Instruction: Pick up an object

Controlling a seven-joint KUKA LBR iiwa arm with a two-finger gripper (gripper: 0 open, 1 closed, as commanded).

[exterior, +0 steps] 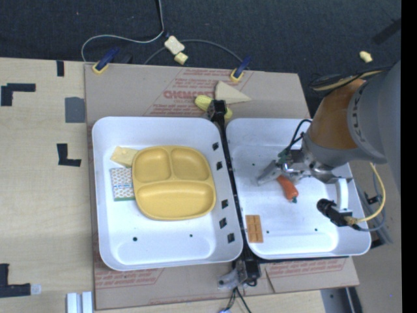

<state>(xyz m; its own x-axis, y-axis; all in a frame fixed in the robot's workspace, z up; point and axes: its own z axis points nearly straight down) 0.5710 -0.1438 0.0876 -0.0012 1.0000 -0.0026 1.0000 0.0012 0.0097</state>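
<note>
The gripper (277, 172) hung low in the right bin (326, 240), its fingers spread open with nothing between them. An orange carrot-like object (288, 187) lay just beside it, toward the bin's middle. A yellow divided tray (174, 182) sat in the left bin (163, 250).

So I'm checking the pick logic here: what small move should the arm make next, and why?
Probably a short shift toward the orange object, then down over it. The gripper hangs low in the right bin, with the orange object lying just beside it, not between its fingers. That is the nearest thing to pick; the tan card lies farther off.
</note>
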